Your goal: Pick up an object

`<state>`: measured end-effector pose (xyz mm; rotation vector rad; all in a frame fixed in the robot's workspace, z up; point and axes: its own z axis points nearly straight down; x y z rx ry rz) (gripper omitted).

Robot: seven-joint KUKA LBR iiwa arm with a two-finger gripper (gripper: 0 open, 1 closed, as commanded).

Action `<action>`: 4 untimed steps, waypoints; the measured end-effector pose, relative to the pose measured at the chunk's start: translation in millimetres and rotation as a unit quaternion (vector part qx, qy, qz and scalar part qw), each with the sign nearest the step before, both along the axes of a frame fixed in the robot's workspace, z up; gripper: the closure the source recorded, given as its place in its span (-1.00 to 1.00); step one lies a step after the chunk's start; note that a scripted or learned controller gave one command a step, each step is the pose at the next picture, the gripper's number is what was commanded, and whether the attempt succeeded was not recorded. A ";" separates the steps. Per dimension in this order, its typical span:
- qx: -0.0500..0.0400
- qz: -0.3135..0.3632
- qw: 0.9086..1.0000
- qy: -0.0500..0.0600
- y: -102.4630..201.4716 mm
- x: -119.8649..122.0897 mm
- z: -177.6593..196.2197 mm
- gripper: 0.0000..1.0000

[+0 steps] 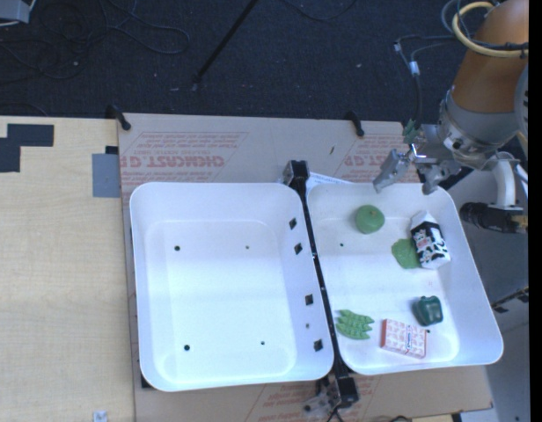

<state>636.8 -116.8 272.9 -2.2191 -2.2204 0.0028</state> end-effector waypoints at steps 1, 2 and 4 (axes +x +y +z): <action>0.002 0.004 1.000 0.005 102.3 -19.9 -91.6 -1.00; -0.001 -0.002 1.000 -0.001 33.7 -1.9 -85.4 -1.00; 0.000 0.001 1.000 -0.003 46.7 3.0 -18.8 1.00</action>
